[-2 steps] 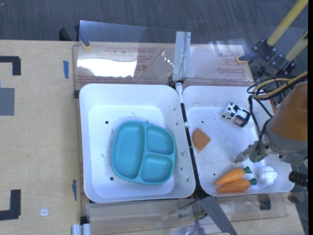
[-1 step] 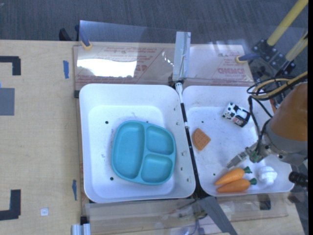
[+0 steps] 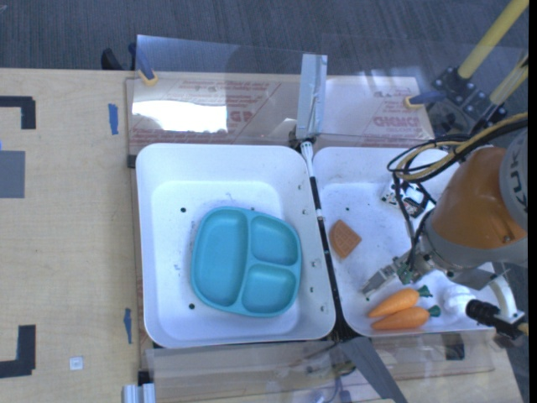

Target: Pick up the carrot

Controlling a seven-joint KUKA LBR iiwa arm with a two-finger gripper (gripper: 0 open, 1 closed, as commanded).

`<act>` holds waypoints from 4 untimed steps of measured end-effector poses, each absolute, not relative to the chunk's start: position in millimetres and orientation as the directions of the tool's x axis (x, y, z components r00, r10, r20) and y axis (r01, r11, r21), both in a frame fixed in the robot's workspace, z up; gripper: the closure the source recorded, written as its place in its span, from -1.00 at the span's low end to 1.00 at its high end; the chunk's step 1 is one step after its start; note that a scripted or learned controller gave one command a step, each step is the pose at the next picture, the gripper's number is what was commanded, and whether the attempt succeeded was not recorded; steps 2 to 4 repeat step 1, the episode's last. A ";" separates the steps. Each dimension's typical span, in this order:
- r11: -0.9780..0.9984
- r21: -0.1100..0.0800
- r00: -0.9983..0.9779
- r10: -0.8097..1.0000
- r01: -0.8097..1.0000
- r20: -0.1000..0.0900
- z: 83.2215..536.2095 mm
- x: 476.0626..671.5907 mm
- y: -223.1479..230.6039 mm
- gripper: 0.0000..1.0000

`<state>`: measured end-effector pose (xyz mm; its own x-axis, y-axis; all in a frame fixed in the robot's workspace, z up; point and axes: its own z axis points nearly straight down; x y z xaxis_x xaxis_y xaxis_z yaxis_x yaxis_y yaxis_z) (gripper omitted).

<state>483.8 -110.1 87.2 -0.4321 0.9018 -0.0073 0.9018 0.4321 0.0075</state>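
Two orange carrots with green tops lie side by side at the near edge of the right bin (image 3: 361, 200), the upper carrot (image 3: 393, 302) resting against the lower carrot (image 3: 403, 319). My gripper (image 3: 379, 280) hangs low in that bin, just up and to the left of the upper carrot's tip. Nothing shows in its grasp. The orange band of the arm (image 3: 478, 204) covers the bin's right side.
A tan square waffle-like cracker (image 3: 344, 238) lies in the right bin near the divider. The left bin (image 3: 159, 183) holds a teal divided plate (image 3: 210, 263). Clear plastic panels stand behind both bins. Yellow and black cables loop above the wrist.
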 end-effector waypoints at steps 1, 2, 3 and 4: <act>0.447 0.008 -0.447 0.894 0.894 -0.007 86.6 484.0 -173.2 -1.00; 0.447 0.008 -0.447 0.894 0.894 -0.007 86.6 484.0 -173.2 -1.00; 0.447 0.008 -0.447 0.894 0.894 -0.007 86.6 484.0 -173.2 -1.00; 0.447 0.008 -0.447 0.894 0.894 -0.007 86.6 484.0 -173.2 -1.00</act>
